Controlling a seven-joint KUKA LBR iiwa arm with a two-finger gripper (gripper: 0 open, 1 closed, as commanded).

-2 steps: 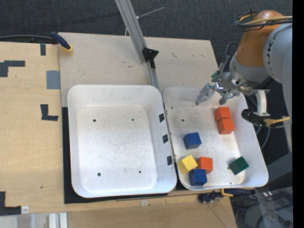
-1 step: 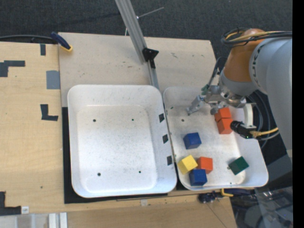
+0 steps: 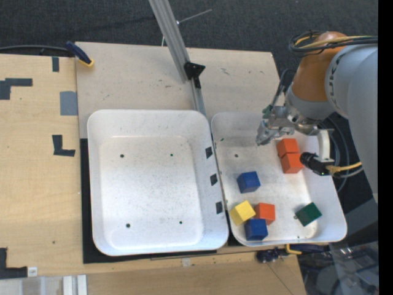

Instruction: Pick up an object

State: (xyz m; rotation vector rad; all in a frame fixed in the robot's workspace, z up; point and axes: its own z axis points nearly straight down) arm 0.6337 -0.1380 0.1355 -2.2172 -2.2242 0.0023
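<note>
Pale wooden table (image 3: 141, 72), two bins; tool (image 3: 265, 135) hovers beside the tall orange block (image 3: 288, 155), grip state unclear, nothing lifted yet.

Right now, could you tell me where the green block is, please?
The green block lies in the right bin, near its lower right corner, right of the small orange cube.

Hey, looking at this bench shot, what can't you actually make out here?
- Hand, camera view: too small and blurred to tell its state.
- Orange block: one tall block or two stacked, unclear.
- Right bin: its far right rim is hidden under the arm.
- Clamp at the bench's far corner: too small to identify surely.
</note>
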